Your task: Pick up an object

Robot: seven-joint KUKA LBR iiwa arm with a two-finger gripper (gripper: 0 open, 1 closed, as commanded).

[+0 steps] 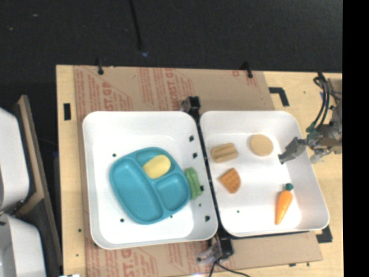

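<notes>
Gripper (295, 148) at R bin (300, 221) edge, nothing held.

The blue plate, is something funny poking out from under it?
Yes. A green toy sticks out at the blue divided plate's right edge, wedged beside it rather than in a compartment. The yellow toy lies in a compartment.

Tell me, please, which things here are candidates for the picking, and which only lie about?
For the job (right bin, near the gripper):
- toy carrot
- round tan biscuit
- bread roll
- waffle piece

Lying about (left bin):
- blue divided plate
- yellow lemon-like item resting in the plate
- green item beside the plate's right edge
</notes>
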